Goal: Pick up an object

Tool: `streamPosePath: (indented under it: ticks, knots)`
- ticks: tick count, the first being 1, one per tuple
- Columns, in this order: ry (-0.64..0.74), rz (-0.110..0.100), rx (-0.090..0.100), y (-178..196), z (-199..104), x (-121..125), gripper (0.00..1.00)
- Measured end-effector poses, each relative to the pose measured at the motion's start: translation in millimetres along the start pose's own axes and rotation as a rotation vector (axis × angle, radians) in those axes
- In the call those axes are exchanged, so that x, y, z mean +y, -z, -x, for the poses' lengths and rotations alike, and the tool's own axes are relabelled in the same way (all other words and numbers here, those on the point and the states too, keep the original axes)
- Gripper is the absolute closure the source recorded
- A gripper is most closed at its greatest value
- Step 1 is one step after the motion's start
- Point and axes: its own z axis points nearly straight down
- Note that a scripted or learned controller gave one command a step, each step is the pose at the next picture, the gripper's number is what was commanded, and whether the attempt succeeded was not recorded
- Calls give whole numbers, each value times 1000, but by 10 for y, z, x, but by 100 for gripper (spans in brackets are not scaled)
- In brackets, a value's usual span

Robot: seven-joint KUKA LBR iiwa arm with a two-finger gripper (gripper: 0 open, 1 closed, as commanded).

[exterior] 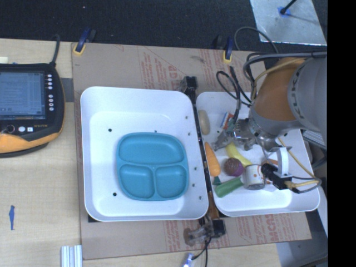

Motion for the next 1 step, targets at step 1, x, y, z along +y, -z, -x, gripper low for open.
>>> streamPosePath:
  ticks: [1]
  knots:
    - [2,-2,-2,102,12,-2,100]
